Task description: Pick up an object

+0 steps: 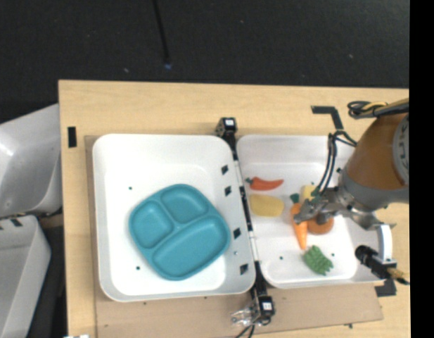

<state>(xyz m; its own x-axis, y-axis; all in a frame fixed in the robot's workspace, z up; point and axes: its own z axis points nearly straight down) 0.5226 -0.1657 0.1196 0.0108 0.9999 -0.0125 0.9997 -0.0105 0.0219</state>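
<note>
From the overhead camera: a grey KUKA arm with an orange band (pixel 377 157) reaches from the right into the right-hand shallow white bin (pixel 273 146), its two-finger gripper (pixel 314 211) low among toy foods. Whether the gripper is open, or has hold of anything, cannot be told. An orange plastic carrot (pixel 301 234) lies right at it, the likeliest target; a red chilli pepper (pixel 266 184), pale yellow block (pixel 266 205) and green leafy piece (pixel 318 260) sit nearby. A teal 3-compartment plate (pixel 177 230) rests in the left-hand white bin (pixel 111 153).
</note>
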